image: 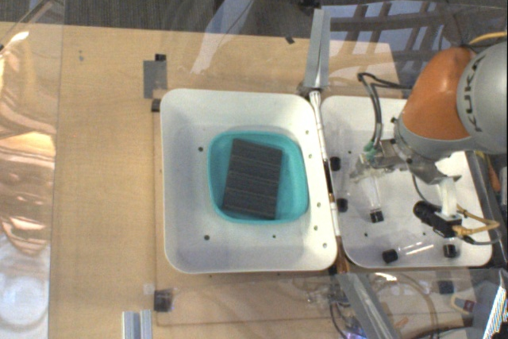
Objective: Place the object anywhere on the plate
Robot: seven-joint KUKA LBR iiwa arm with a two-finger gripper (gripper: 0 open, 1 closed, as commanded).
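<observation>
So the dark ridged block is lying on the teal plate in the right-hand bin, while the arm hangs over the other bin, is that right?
Not quite. The camera view shows the dark ridged block on the teal plate in the left-hand bin, not the right-hand one. The arm hangs over the right-hand bin.

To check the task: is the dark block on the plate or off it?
On it. The dark block lies flat inside the teal plate in the left bin.

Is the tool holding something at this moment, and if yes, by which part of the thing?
Nothing appears held. The dark ridged block already lies on the teal plate in the left bin, while the tool is apart, over the right bin.
</observation>
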